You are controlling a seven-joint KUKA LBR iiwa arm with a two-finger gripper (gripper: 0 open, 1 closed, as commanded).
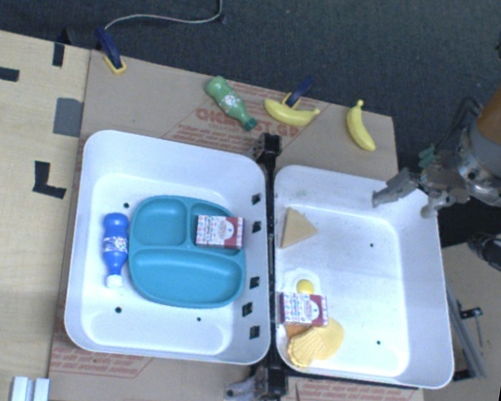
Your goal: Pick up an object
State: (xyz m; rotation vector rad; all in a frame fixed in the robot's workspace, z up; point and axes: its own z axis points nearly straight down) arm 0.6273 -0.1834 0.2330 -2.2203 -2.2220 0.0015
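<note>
Hanging at the upper right of the frame, over the right bin's [433, 302] top edge, the gripper [407, 194] is seen with its fingers apart and nothing between them. A small carton [301, 308] is seen lower down in that bin.

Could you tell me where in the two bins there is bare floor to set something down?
Right bin: the middle and right floor is bare, right of the wedge and the carton. Left bin: bare strips above and below the tray. It is crowded around the bottle and in the right bin's near-left corner.
</note>
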